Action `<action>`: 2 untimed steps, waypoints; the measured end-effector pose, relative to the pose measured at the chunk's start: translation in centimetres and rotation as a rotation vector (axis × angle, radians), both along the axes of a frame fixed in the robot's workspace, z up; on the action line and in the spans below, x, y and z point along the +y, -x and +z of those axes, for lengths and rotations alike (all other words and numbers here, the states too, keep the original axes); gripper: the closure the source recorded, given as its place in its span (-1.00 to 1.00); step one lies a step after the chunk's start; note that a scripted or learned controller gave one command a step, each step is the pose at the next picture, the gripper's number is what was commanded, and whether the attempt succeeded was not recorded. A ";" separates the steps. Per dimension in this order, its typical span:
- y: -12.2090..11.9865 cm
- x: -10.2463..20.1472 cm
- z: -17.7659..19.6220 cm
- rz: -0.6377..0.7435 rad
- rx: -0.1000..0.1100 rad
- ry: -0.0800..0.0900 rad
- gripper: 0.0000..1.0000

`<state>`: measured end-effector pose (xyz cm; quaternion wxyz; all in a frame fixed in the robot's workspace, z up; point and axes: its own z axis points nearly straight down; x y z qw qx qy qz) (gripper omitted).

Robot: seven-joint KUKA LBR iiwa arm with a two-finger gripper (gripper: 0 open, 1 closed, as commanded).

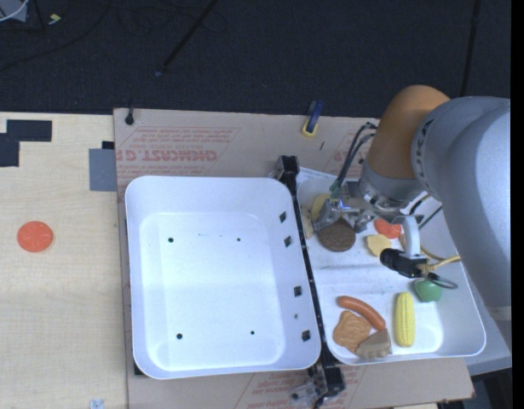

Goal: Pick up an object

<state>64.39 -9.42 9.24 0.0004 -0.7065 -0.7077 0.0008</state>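
My gripper (336,215) hangs low over the far left part of the right bin (466,343). Directly under it lies a brown round disc (337,238), with a pale yellow piece (319,206) just to its left. A red piece (388,227) and a yellow piece (377,244) lie to the gripper's right. Toward the bin's front are a green piece (428,291), a corn cob (405,318), a red sausage (361,311), an orange piece (351,331) and a tan piece (377,345).
The left bin (135,228) stands beside the right one, split from it by a black divider (297,254). The arm's grey body (466,194) covers the right bin's far right side. An orange disc (35,237) lies on the bench at left.
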 end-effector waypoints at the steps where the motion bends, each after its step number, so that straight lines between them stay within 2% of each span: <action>1: -0.3 6.4 6.6 0.003 -0.006 -0.013 1.00; 2: 0.0 10.2 12.7 0.001 -0.004 -0.002 1.00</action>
